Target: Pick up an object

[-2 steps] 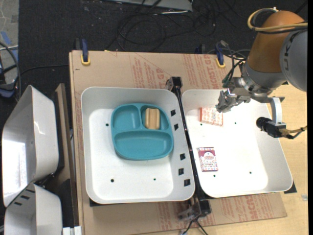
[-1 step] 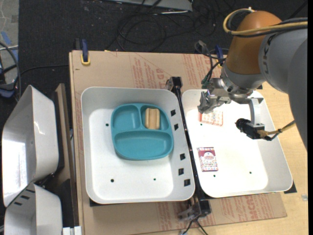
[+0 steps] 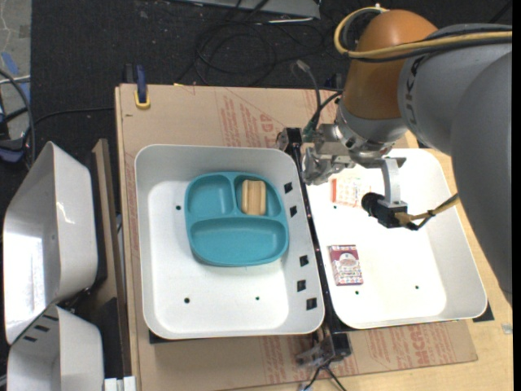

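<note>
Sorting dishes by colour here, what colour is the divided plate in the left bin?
Teal blue; the divided plate shows clearly in the camera view.

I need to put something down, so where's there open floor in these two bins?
Left bin: bare along the near edge, below the teal divided plate. Right bin: open to the right of the small red-and-white packet. It is crowded at that bin's far left corner, around the gripper and the white card.

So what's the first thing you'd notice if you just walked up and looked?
The big grey arm with its orange band, reaching in from the right over the right bin. Next, the teal divided plate in the left bin, with a tan block in one compartment.
</note>
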Controlling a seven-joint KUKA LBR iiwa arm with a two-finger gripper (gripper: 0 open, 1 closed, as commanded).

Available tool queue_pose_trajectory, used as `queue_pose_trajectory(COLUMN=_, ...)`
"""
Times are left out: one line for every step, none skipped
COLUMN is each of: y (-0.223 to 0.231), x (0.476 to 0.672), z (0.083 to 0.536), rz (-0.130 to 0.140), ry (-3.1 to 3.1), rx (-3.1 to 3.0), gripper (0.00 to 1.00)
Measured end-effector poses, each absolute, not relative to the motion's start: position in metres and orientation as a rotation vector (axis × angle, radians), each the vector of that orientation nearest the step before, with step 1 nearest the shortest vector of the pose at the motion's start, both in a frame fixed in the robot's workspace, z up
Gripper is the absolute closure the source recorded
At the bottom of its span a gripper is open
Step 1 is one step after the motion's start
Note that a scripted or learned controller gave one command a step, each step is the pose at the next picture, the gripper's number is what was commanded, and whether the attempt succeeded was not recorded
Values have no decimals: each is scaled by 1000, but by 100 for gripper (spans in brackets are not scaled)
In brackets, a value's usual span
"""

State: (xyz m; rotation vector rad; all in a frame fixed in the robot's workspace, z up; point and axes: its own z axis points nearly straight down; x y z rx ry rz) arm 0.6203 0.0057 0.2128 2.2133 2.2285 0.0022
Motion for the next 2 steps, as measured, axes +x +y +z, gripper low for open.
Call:
queue_pose_trajectory(y=50, x=618, z=220, rz=1, ry=2226, rx=2216, gripper=100)
queue_pose_trajectory(y=99, x=599, z=236, rz=1, ry=2227, rx=2216, gripper=100)
